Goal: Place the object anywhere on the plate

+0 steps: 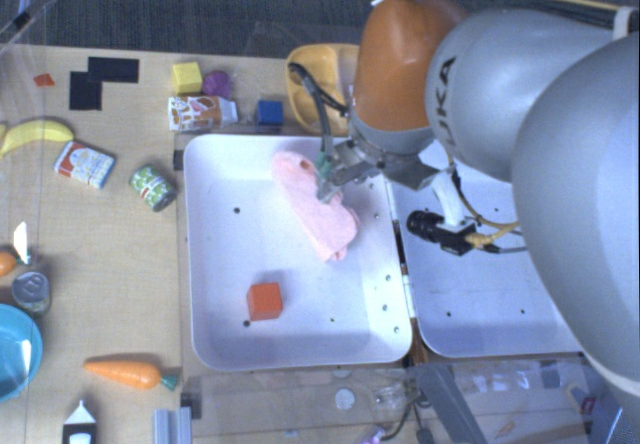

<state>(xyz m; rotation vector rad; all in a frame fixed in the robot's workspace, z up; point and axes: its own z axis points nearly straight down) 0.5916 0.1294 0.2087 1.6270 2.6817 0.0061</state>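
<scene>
the tool, grip state hidden, sits over the upper end of the pink cloth, whose long axis runs diagonally down-right in the left bin.

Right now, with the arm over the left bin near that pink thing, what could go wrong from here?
1. The jaws sit at one end of the floppy pink cloth-like object, so a lift there may let it sag or slip out.
2. The blue plate lies far off at the bench's left edge, past the left white bin's wall; a drooping load could catch on that wall.
3. The small orange cube lies nearby and could get dragged.
</scene>
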